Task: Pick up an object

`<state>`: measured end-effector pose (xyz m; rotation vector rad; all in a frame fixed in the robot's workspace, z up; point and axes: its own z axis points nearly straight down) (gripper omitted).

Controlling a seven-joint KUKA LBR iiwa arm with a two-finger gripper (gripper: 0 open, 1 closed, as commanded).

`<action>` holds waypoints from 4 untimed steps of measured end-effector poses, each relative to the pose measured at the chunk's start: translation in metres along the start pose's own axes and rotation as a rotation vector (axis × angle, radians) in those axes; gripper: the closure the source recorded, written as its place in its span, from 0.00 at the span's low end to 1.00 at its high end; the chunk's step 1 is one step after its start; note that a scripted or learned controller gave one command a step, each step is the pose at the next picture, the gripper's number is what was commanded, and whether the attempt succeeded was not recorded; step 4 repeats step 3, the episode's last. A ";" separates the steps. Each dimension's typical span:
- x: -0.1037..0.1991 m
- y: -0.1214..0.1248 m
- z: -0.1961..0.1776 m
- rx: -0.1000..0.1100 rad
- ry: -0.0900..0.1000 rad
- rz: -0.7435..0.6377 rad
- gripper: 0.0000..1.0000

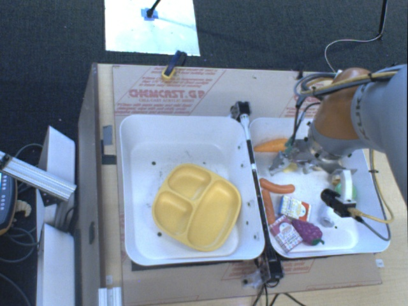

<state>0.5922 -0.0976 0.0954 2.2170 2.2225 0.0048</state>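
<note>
Two white bins sit on a brown board – dark carpet behind, upper frame. The gripper hangs in the right bin; whether it is open or closed, I cannot tell.

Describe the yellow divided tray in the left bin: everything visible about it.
The yellow tray looks like smooth moulded plastic, roughly square with rounded corners, split by raised ridges into three compartments: two smaller and one larger. All three look empty. It lies right side up, flat on the floor of the left bin, turned at an angle to the walls, towards the bin's near right side. Nothing rests on it, and the end effector is over the other bin.
</note>
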 end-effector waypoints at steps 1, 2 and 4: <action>-0.003 0.051 0.011 0.001 -0.001 -0.001 0.00; -0.004 0.052 -0.002 -0.004 -0.003 -0.004 1.00; -0.061 -0.003 -0.089 -0.001 -0.004 0.001 1.00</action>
